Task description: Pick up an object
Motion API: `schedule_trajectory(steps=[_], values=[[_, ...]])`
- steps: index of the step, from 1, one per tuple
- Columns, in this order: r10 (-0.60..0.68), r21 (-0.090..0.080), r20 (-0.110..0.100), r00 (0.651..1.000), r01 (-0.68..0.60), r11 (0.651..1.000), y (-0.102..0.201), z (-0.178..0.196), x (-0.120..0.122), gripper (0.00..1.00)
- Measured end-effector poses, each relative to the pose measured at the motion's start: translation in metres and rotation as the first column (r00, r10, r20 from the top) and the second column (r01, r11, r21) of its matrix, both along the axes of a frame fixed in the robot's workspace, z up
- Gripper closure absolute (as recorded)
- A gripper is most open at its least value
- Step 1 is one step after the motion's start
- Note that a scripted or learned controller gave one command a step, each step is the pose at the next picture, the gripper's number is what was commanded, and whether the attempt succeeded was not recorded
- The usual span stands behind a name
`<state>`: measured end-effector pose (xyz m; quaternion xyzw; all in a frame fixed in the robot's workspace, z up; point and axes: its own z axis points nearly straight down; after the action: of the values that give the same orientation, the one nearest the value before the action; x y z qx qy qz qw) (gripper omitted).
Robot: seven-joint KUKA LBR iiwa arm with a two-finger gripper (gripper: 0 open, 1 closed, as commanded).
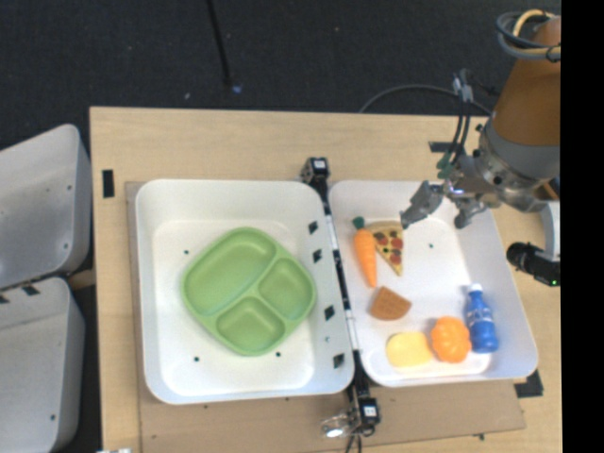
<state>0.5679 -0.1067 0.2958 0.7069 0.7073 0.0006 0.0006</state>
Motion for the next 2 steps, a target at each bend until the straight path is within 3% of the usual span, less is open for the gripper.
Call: schedule_trajectory(steps=[2], values=[[-0.002, -0.002, -0.005, 1.000, 0.002, 1.000, -0.001, -0.105, 0.000, 0.00]])
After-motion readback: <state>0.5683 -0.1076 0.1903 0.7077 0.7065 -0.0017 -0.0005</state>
